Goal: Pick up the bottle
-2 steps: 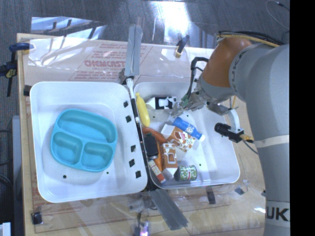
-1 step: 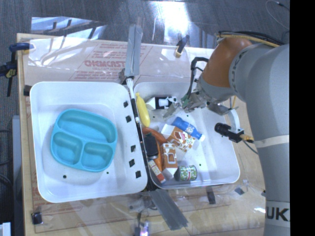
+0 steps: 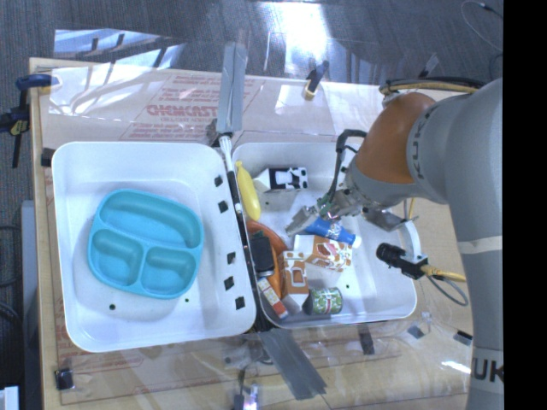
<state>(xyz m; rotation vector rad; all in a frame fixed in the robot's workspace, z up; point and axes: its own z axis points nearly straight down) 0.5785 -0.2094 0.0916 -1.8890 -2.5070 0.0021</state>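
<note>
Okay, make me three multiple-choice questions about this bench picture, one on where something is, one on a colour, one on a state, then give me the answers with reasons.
1. Where does the divided tray lie?
A. In the left bin
B. In the right bin
C. On the bench outside both bins

2. What colour is that tray?
A. Red
B. Light blue
C. Black

3. How does the gripper stand relative to the right bin?
A. Over the left bin
B. Reached down into the right bin among the items
C. Parked off the bench

Answers:
1. A, the tray rests on the floor of the left bin, alone there.
2. B, its three compartments are all light blue.
3. B, the wrist sits low over the right bin, next to a small blue packet and above the green can.
</note>
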